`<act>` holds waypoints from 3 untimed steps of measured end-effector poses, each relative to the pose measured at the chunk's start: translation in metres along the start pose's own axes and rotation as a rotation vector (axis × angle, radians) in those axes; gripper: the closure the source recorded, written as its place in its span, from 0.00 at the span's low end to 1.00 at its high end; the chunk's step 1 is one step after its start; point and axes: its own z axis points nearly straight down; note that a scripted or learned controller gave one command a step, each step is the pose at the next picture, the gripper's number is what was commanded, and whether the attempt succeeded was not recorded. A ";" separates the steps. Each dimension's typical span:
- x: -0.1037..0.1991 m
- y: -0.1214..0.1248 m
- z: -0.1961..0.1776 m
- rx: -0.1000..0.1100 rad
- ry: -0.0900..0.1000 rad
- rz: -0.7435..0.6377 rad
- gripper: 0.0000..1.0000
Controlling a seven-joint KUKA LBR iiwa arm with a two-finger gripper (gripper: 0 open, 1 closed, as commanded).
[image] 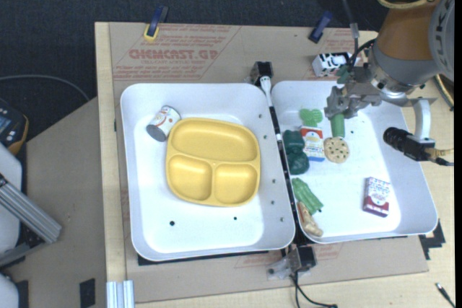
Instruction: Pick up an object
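White right bin (404, 223), end effector (337, 128) above cookie (336, 149), finger state unclear, arm cropped

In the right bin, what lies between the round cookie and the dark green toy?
In the camera view, a small red and white carton lies between the cookie and the dark green toy.

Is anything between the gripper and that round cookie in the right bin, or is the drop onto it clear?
Nothing visible blocks it. The gripper hangs just above the cookie, with bare bin floor around. The small red-and-white carton lies beside the cookie to its left, close but not over it.
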 end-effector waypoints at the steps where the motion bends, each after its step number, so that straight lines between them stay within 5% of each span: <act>1: 0.005 -0.008 -0.020 -0.001 0.000 0.002 1.00; 3: -0.001 -0.008 0.002 0.009 0.002 0.003 1.00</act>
